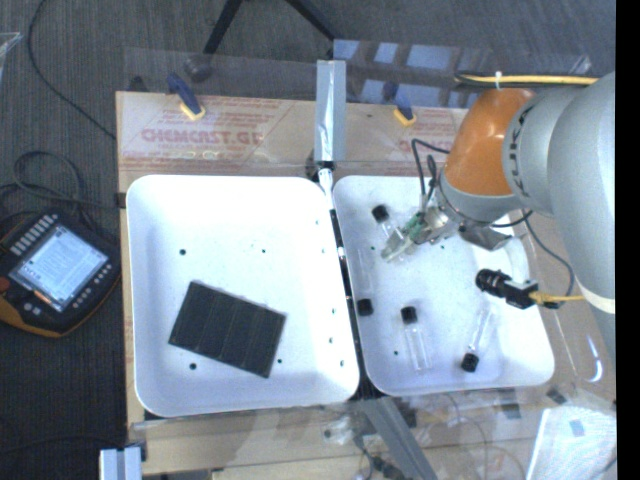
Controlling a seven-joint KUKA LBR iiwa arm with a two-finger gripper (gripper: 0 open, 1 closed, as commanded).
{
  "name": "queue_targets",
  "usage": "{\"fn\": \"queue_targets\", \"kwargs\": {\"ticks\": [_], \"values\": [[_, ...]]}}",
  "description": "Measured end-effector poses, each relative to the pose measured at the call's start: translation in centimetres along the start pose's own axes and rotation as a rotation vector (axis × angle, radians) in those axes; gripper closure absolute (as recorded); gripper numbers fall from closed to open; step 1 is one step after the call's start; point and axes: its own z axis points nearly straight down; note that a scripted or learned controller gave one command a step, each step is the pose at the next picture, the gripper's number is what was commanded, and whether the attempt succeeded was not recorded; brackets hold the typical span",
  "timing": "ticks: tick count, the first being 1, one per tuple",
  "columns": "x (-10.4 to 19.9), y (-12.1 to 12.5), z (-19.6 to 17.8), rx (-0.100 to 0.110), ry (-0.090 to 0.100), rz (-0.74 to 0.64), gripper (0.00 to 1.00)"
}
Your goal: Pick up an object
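Observation:
My gripper [405, 238] hangs low over the upper left part of the right bin [520, 368], under the grey arm with its orange band. A clear vial with a black cap [382, 220] lies right beside the gripper's tip, on its left; I cannot tell whether they touch. Lower in the same bin lie two more clear vials with black caps, one [412, 336] near the middle and one [474, 344] to the right. A small black cap [365, 307] rests against the bin's left wall.
A flat black ribbed panel [227, 328] lies tilted in the lower half of the left bin [160, 198]. The ridge where the two bins meet [342, 268] runs just left of the gripper. A handheld control pad [52, 273] lies on the floor at the left.

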Motion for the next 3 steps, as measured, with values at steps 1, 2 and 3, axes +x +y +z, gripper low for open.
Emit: {"fn": "queue_targets", "kwargs": {"ticks": [1, 2, 3], "values": [[7.3, 8.0, -7.4, 0.043, 0.014, 0.325, 1.00], [10.8, 10.7, -14.7, 0.015, 0.007, 0.363, 1.00], [17.8, 13.7, -26.8, 0.015, 0.006, 0.364, 1.00]]}}
